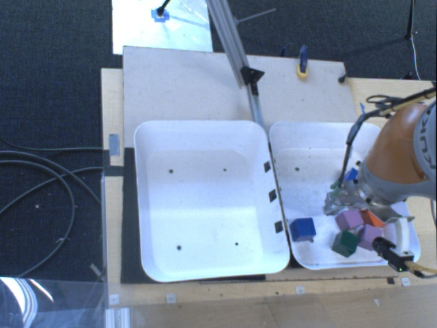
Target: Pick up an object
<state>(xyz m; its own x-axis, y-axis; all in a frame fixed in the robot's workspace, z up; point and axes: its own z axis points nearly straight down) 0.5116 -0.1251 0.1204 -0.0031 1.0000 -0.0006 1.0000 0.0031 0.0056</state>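
Observation:
The right bin (307, 166) holds a cluster of small blocks near its front right corner. A blue cube (302, 229) lies by the bin's left wall. To its right are a dark green cube (345, 243), two purple blocks (351, 219) (371, 237) and an orange piece (375, 217), partly covered by the arm. My gripper (339, 201) hangs low over the bin, just above and left of the upper purple block. A small blue object (351, 176) shows beside the wrist.
The left bin (198, 197) sits beside the right one, with a divider wall (272, 197) between them. A slanted metal pole (229, 33) rises behind the bins. Cables (41, 183) lie on the floor at the left.

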